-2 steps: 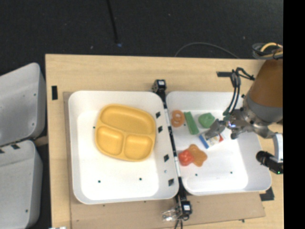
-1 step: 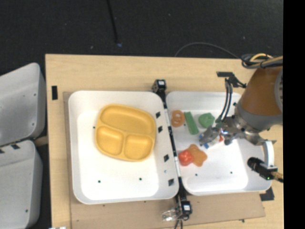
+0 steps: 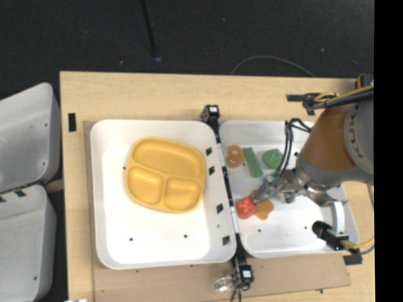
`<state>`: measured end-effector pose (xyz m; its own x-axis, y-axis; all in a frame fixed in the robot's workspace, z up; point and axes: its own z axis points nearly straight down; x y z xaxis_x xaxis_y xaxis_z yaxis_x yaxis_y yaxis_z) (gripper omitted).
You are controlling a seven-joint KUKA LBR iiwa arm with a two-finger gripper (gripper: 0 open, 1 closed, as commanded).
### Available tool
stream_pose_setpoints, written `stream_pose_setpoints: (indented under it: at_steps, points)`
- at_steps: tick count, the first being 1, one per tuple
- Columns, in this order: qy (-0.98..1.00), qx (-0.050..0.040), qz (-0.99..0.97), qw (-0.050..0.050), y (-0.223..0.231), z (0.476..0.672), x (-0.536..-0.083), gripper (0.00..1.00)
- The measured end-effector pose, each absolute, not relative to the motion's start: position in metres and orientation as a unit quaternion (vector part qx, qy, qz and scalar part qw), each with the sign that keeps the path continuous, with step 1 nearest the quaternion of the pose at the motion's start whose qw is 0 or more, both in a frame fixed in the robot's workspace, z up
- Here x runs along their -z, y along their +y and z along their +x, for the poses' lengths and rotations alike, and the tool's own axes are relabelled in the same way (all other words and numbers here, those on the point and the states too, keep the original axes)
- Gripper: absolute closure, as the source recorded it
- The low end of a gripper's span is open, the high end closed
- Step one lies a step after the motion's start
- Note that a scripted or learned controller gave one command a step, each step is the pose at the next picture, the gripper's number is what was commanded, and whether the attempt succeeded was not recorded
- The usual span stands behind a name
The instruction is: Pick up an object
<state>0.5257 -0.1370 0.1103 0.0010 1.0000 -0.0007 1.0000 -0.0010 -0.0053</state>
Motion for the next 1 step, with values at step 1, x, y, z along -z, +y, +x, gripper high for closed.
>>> stream_pose_setpoints:
  at_steps: [1]
  points:
    - [-0.706, -0.0008, -0.708, -0.001, -0.1386, 0.5259, -0.1008, 0.00]
